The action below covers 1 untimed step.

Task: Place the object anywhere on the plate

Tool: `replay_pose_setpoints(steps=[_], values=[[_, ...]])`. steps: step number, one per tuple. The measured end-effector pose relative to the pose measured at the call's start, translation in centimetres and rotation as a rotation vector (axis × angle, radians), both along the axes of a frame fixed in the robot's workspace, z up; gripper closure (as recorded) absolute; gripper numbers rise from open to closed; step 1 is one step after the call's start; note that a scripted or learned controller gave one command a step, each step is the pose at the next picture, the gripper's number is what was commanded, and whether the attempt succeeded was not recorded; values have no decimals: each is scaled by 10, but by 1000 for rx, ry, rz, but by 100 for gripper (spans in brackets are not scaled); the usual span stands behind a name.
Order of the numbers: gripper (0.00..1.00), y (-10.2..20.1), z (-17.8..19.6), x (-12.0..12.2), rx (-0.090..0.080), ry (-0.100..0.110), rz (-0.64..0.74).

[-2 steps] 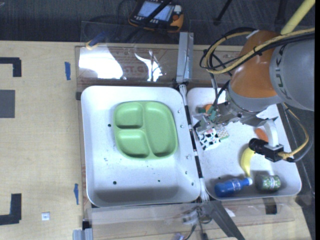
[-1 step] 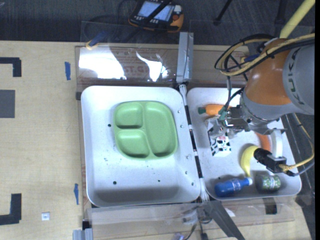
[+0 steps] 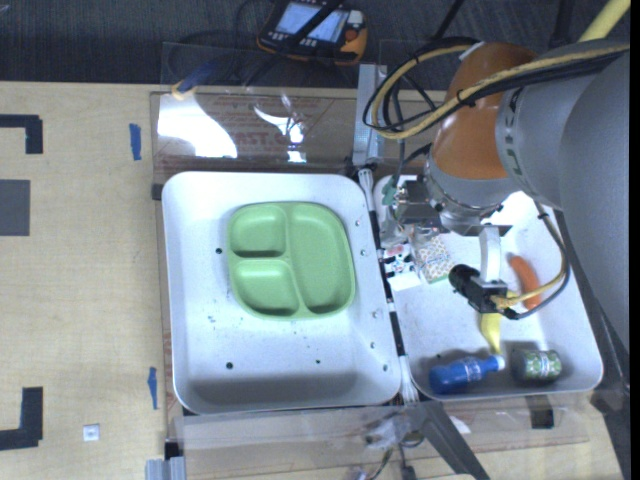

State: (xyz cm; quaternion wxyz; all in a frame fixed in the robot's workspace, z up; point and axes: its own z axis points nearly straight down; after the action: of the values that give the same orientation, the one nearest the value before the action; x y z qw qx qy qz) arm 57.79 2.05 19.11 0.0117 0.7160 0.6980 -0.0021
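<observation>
Wooden bench [image 3: 80, 268] bears white bin [image 3: 200, 353] holding green plate [image 3: 322, 260].

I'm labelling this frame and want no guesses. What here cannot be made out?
Camera view:
- Back of the right bin: covered by the arm, contents hidden.
- Patterned item: partly under the arm's wrist, kind unclear.
- Orange object: too small and blurred to identify.
- Dark green object at the bin's front: blurred, label unreadable.

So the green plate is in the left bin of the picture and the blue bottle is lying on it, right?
No. The green plate is in the view's left bin, but the blue bottle lies in the right bin, near its front edge, as the camera view shows.
</observation>
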Motion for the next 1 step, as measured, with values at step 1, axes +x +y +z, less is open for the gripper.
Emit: replay_pose_setpoints(steps=[1], values=[[100, 68, -7, 2, 18, 14, 112]])
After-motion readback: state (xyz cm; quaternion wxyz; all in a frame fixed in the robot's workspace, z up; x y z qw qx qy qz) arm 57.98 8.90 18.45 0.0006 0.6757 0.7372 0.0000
